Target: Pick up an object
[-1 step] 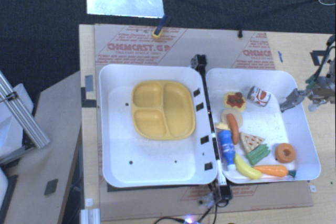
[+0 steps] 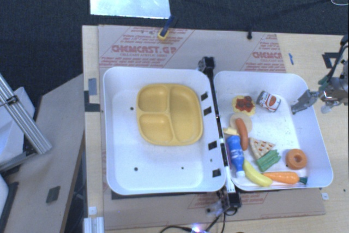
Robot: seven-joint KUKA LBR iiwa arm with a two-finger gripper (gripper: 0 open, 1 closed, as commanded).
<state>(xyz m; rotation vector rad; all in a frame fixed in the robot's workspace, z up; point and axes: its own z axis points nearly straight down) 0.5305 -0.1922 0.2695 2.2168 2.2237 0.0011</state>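
Nearest you lay a small orange plastic toy carrot with a green tip (image 2: 283, 177), flat on the floor of the right-hand shallow white bin (image 2: 319, 142), just beside a yellow plastic toy banana (image 2: 256, 173). You had a crowded cluster there: a blue squeeze bottle (image 2: 235, 155), a green ridged toy piece (image 2: 268, 160) and an orange ring doughnut (image 2: 296, 159), all near one another. Judging by looks, the carrot was light, stiff and smooth, so likely slippery; you would have done best to take it across its thicker middle. Your robot's metal gripper (image 2: 303, 101) hovered at the bin's right rim, well apart from the carrot; whether its jaws stood apart or together you could not tell. A yellow divided plate (image 2: 169, 114) sat in the left bin.
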